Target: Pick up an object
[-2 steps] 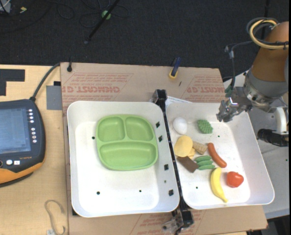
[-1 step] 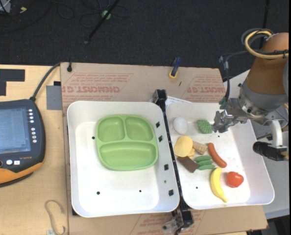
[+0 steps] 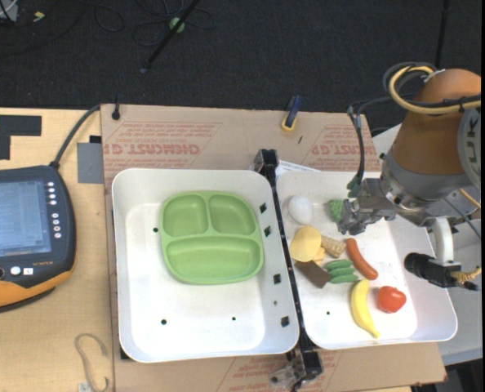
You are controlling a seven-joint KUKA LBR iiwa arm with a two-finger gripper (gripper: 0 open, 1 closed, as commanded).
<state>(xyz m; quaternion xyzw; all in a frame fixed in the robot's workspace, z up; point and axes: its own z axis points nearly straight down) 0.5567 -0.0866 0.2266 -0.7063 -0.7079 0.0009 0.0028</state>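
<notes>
Toy food, small plastic pieces, scattered across the floor of the right-hand shallow white bin (image 3: 438, 321), right of frame centre. Dark two-finger gripper (image 3: 355, 219) low over the bin's upper middle, hanging from the grey arm with the orange band (image 3: 434, 121) at the right edge of the frame. Finger spread not readable from this angle, nothing visibly caught between the tips. Green leafy toy piece (image 3: 335, 209) just left of the gripper, partly hidden behind it. Red-orange toy sausage (image 3: 361, 259) just below the gripper, slanting down to the right, apparently apart from it. White egg-shaped toy (image 3: 300, 210) further left, near the divider between the bins. Pale yellow rounded toy (image 3: 306, 242) below the egg, touching a small tan piece (image 3: 333, 245) on its right. Dark brown wedge (image 3: 313, 273) and green bean-like pods (image 3: 339, 269) clustered under those, close together. Yellow toy banana (image 3: 362, 307) at lower middle of the bin, red toy tomato (image 3: 391, 299) just beside it on the right. Black cylindrical part (image 3: 426, 268) over the bin's right side, well clear of the toys.

Light green sectioned plastic plate (image 3: 211, 237) in the left-hand white bin (image 3: 136, 317), centre of frame. Grey-and-orange control pendant with screen (image 3: 18, 231) at the left edge, on the bench.
</notes>
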